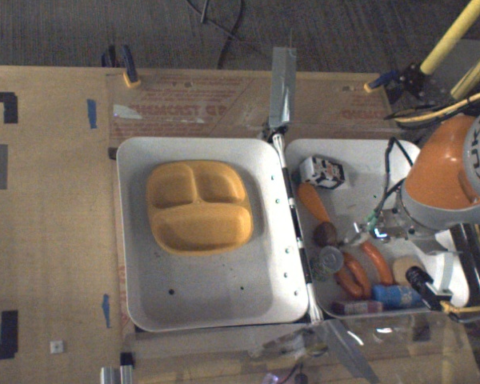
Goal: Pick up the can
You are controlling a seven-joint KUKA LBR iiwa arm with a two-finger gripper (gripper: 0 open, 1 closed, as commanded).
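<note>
Two shallow white bins sit side by side on the bench. The left bin holds a yellow divided plate, which lies in its far half, flat and right way up, with three compartments showing. The right bin is crowded. A small black-and-white carton lies near its far left corner, tilted. Just nearer than that, an orange carrot runs along the left wall, and a dark brown rounded object touches its near end. The can lies just nearer again, close to the left wall of the right bin, its grey round end facing up toward the camera. Beside it on the right lie two red-orange sausages, and a third slants further right. A blue object rests by the near wall, with a pale round object just beyond it. The grey arm with its orange band reaches in from the right, and the gripper hangs over the middle of the right bin, to the right of the can and apart from it. Whether its tips are spread or closed I cannot tell.
</note>
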